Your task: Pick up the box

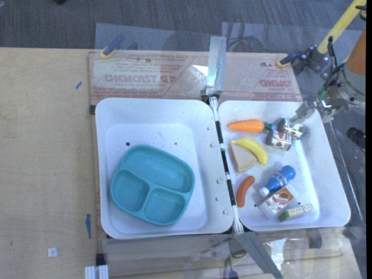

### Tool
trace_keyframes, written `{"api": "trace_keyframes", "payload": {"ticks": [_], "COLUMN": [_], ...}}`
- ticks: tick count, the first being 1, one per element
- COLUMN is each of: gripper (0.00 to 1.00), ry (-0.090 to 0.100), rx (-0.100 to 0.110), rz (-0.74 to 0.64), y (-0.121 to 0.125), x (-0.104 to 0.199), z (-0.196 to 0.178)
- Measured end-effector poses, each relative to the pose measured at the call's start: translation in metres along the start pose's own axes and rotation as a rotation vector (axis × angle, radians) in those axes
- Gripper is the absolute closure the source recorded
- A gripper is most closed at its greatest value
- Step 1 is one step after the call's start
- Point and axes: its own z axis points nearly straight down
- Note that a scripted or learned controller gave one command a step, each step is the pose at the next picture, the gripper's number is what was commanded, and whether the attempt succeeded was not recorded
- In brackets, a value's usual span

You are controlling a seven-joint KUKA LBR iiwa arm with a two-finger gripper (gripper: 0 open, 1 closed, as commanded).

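My gripper hangs over the far right corner of the right bin, just beside a small red-and-white packet. I cannot tell from this view whether it is spread or pressed together. Nothing shows as held.

The box, white with a red print, lies near the front of that same bin, well apart from me. It touches the blue bottle on its far side, and a small bar lies just beside it at the front.

The main risk, as I judge it, is closing on the wrong thing, since the packet sits so near. At the box itself, crowding is the trouble: I could nudge the bottle, catch the bar along with the box, or push the box against the bin wall. It also lies askew, so a poorly turned wrist could let it slip.
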Motion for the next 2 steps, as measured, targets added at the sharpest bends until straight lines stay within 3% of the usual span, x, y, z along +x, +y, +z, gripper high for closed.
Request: {"api": "trace_keyframes", "payload": {"ticks": [1, 2], "gripper": [0.0, 0.0], "ry": [-0.001, 0.027], "rx": [-0.004, 0.023], "rz": [-0.077, -0.163], "y": [-0.042, 0.026], "x": [0.03, 0.005], "z": [0.101, 0.1]}}
